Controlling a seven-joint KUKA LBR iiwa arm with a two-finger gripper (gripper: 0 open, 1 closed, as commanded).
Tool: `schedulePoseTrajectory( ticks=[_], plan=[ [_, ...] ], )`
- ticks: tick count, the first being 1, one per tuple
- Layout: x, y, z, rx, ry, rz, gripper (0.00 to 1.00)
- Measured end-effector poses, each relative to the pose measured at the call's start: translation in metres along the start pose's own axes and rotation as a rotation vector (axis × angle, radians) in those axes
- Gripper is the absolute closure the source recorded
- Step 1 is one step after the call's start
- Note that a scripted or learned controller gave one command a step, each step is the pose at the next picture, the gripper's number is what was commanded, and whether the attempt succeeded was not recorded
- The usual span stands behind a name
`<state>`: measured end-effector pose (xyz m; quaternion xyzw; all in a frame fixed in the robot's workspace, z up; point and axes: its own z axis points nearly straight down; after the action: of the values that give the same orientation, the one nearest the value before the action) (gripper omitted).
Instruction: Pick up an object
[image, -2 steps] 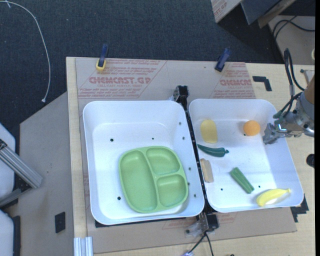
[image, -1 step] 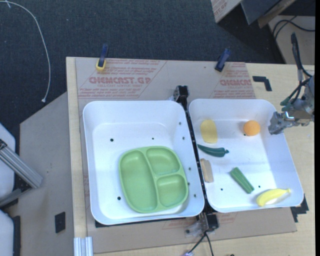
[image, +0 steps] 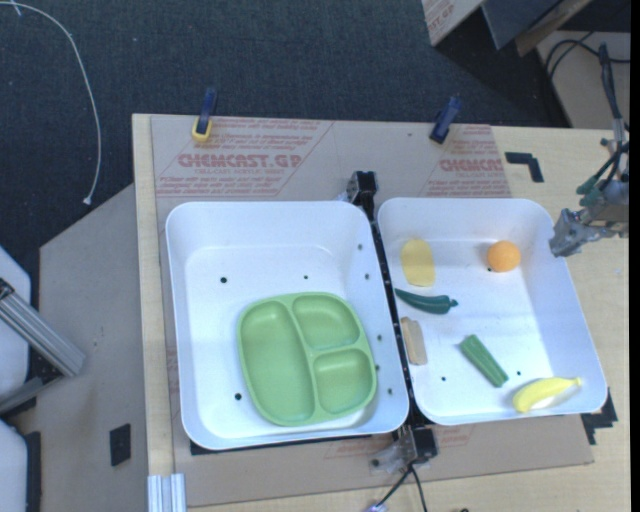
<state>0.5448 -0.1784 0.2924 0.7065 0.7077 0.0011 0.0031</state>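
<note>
The orange ball sits in your right bin's far corner, nearest your claw at the rim, whose grip you cannot tell.

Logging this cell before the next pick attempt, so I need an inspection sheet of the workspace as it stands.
Surface: bench bears left bin and right bin side by side.
Job's things: right bin holds orange ball, yellow block, dark green pepper, tan stick, green block, banana.
Clutter: green divided plate in left bin.
Grippers: gripper at right bin's far right rim, holding nothing seen.
Cables: white cable on floor.
Surroundings: dark carpet.
</note>
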Motion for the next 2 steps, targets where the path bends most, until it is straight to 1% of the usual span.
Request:
schedulePoseTrajectory(
  ticks=[1, 2],
  plan=[
    [0.054, 0.014, 0.001, 0.003, 0.002, -0.004, 1.00],
    [0.100, 0.018, 0.019, 0.009, 0.005, -0.001, 1.00]
  ],
)
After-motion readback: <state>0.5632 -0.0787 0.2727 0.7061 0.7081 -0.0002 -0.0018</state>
